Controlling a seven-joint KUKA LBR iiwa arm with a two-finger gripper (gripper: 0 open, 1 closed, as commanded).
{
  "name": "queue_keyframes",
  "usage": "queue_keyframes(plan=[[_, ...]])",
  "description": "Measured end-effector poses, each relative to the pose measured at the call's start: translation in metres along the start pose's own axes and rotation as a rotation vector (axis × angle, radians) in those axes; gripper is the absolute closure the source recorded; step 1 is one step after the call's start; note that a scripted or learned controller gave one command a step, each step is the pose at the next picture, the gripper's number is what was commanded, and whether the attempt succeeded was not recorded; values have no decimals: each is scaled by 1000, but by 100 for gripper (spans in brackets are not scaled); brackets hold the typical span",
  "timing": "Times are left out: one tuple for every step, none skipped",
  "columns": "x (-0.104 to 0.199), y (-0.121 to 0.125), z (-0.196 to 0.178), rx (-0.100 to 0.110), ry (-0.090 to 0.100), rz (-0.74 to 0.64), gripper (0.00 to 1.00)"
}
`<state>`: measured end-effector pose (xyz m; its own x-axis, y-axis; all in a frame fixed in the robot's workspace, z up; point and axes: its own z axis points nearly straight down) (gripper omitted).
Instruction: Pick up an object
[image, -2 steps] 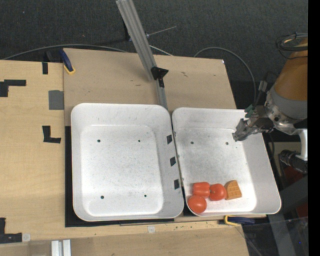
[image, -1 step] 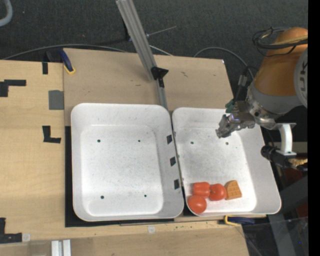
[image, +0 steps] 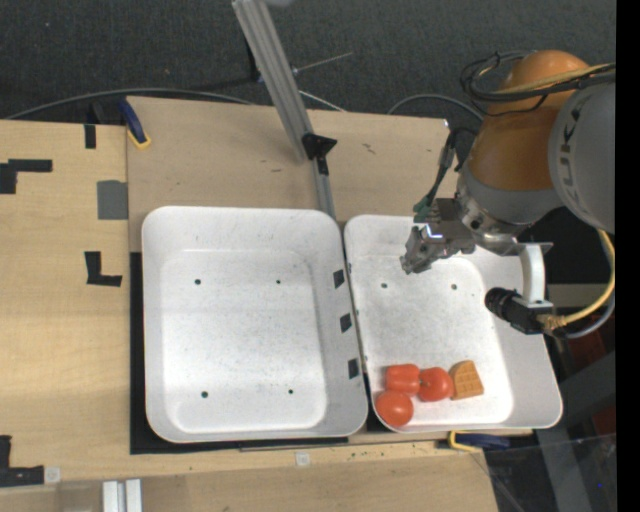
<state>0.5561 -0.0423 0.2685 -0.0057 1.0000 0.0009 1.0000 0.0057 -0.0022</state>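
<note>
Three red tomato-like pieces lie clustered at the near edge of the right bin, with a small orange waffle-like block just to their right. My gripper hangs over the far part of the right bin, well back from that cluster and up from the floor. Nothing shows between its fingers. The grey arm with its orange band reaches in from the right.
The left bin sits beside the right one, sharing a middle rim with black clips. A slanted metal pole crosses the bench behind the bins. Black cables and a connector hang at the right bin's right side.
</note>
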Motion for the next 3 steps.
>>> queue_keyframes(plan=[[43, 14, 7, -1, -1, 0, 100], [91, 32, 19, 0, -1, 0, 100], [143, 35, 23, 0, 0, -1, 100]])
